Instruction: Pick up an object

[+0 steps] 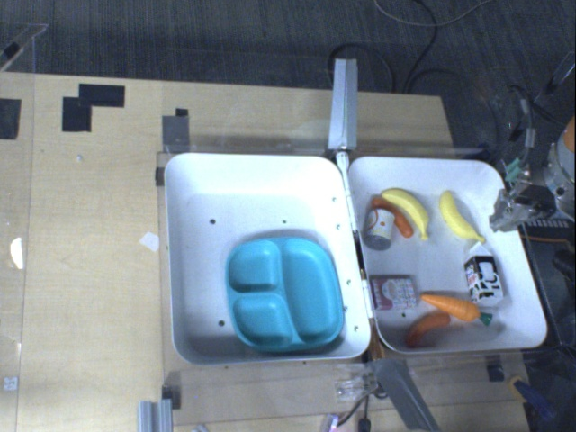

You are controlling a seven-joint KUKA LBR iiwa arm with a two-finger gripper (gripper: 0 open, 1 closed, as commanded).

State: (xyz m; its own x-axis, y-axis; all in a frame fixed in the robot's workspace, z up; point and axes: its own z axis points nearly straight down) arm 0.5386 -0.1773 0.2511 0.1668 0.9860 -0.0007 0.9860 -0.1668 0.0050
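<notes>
My gripper [515, 212] hangs at the right rim of the right bin [531, 331], just right of a yellow banana [459, 216], with nothing seen in it. A second banana [405, 209] lies further left, over a reddish sausage-like piece [402, 224] and beside a small can [379, 229]. Near the bin's front lie a black-and-white carton [483, 279], an orange carrot [453, 307], a brown-red sausage [427, 328] and a maroon packet [393, 292].
The left bin [193, 241] holds a blue divided plate [283, 292]. A grey metal post [343, 106] stands behind the seam between the bins. Cables [432, 12] lie on the dark floor at the back. The wooden bench [81, 259] spreads to the left.
</notes>
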